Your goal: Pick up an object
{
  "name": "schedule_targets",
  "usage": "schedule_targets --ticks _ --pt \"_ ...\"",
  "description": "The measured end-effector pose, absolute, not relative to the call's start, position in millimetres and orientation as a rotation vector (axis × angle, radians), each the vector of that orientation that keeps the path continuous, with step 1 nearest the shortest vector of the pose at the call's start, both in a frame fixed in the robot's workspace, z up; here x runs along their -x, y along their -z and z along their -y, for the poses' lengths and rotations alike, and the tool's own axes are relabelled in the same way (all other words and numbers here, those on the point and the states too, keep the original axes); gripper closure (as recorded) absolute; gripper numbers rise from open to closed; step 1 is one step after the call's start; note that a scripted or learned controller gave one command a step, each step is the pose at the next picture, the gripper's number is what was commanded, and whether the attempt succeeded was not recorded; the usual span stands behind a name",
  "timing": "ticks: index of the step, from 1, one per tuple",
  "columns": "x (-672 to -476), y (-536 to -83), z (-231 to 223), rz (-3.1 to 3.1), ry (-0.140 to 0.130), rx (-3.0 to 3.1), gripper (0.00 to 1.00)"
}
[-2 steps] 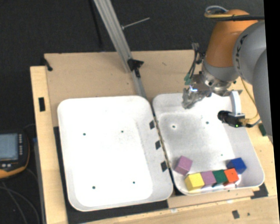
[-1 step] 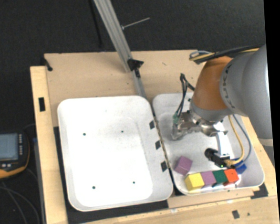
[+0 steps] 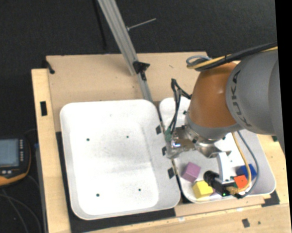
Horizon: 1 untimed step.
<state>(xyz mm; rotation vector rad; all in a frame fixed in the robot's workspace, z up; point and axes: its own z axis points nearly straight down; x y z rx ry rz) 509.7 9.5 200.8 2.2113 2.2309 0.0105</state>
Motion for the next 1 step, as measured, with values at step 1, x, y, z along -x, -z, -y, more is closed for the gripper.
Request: schedule_targets --ticks 1 --pt "-518.2 -196.2 -82.2 -2.232 -0.003 -2.212 1.0"
